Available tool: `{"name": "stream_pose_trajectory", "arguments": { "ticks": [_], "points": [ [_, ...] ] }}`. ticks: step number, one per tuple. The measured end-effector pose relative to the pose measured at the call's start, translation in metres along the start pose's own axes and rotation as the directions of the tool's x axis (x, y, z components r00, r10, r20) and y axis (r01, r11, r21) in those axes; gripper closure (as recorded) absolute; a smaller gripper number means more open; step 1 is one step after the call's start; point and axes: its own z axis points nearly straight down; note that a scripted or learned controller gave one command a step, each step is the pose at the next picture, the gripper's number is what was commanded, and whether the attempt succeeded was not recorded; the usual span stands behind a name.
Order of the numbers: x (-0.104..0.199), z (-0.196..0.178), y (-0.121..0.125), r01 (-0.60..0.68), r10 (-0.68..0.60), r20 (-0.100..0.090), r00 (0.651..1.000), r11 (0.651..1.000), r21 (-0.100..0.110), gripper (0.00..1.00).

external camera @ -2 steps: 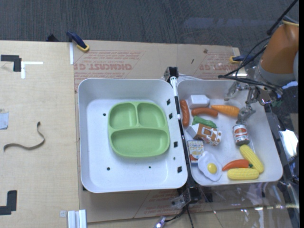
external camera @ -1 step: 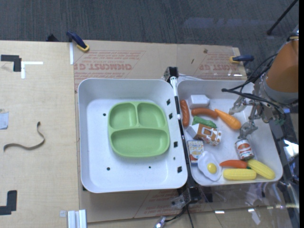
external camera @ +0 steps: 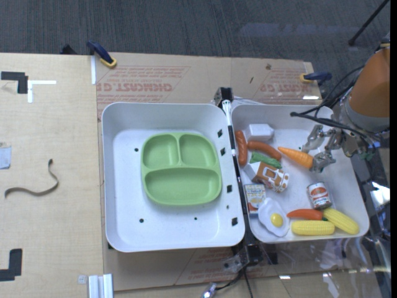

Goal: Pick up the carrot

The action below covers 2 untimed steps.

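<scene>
Hanging over the right-hand bin point(external camera: 356, 185), the gripper point(external camera: 321, 149) sits at about two o'clock from that bin's middle, its metal fingers point(external camera: 324, 160) pointing down and a little toward nine o'clock; the carrot point(external camera: 296, 157) lies on the bin floor with its fat orange end toward the fingers and its tip trailing off toward ten o'clock. From where I stand the fingers look spread, one near the carrot's end and one higher up, with nothing clamped between them; I would call the tool open and empty, though the thick end of the carrot seems to touch, or nearly touch, the lower finger.

The toys are crowded into this one bin, I'd guess so the arm has to single one out; a sausage point(external camera: 263, 149) lies just at nine o'clock of the carrot, a white block point(external camera: 260, 131) at ten o'clock, a small printed box point(external camera: 273, 177) at seven o'clock, a tin can point(external camera: 319, 195) at five o'clock; corn point(external camera: 313, 228), a fried egg point(external camera: 274, 218) and a chilli point(external camera: 304, 214) line the six o'clock wall. The left bin point(external camera: 118, 185) bears a green divided plate point(external camera: 182, 168), likely a place for setting things down.

The arm point(external camera: 372, 89) comes in from three o'clock, its orange band high and cables looped beside it; the wrist is bent so the tool slants in low toward the carrot's end, which to my eye is a risky place to grab, since a tapered toy may slide out.
</scene>
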Motion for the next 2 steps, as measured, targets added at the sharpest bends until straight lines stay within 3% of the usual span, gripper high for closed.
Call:
{"name": "stream_pose_trajectory", "arguments": {
  "ticks": [1, 2],
  "points": [
    [0.0611, 0.0112, 0.0304, 0.133, -0.133, -0.009, 0.991, 0.991, -0.004, 1.00],
    [0.0608, 0.0112, 0.0305, 0.134, -0.134, -0.008, 0.991, 0.991, -0.004, 0.00]
  ]
}}
